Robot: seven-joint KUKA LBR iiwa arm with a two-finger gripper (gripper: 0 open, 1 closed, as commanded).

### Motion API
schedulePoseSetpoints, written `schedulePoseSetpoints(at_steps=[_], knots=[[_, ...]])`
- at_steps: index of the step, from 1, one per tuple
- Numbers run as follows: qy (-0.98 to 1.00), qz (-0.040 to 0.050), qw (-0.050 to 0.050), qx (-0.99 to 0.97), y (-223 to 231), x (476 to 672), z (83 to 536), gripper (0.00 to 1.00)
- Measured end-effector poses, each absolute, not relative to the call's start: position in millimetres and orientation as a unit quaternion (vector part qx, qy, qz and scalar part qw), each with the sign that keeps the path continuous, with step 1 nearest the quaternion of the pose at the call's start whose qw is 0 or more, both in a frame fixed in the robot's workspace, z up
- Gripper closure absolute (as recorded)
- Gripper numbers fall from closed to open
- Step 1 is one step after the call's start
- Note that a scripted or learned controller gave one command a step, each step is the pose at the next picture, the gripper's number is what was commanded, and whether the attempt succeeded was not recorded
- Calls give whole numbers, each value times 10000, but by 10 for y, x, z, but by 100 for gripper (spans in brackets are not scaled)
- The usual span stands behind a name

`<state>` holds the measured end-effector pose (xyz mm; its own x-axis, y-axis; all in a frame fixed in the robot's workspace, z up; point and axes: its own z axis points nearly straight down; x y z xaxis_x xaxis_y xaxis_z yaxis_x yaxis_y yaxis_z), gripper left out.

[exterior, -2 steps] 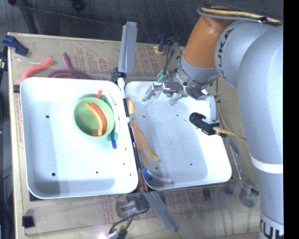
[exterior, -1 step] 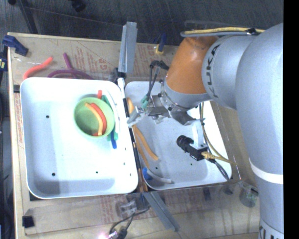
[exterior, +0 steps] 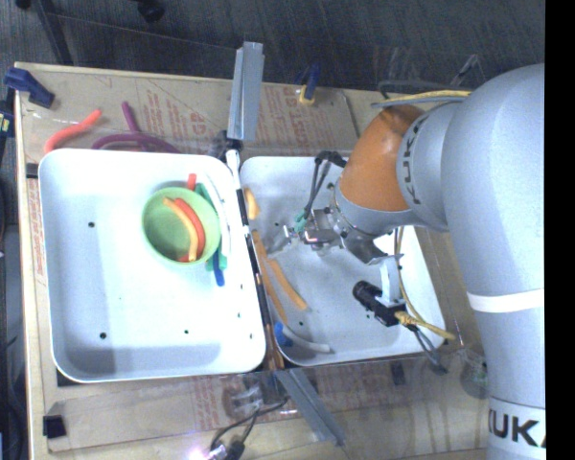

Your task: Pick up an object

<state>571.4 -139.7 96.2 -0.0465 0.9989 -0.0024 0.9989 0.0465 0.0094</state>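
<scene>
crowding the right bin's [exterior: 417,257] left wall, a tan stick [exterior: 286,287] lies flat near the gripper [exterior: 289,232], whose finger state i cannot tell. farther left, a smooth green bowl [exterior: 179,224] sits amid open white floor.

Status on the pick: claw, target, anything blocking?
Claw down in the right bin, grip state unreadable. Nearest object an orange stick, lying free on the bin floor. Green bowl sits in the left bin, out of the way.
</scene>
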Motion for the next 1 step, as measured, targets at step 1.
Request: schedulePoseSetpoints(at_steps=[1], knots=[[6956,-3,-3,7184,-1902,5641,2224,0]])
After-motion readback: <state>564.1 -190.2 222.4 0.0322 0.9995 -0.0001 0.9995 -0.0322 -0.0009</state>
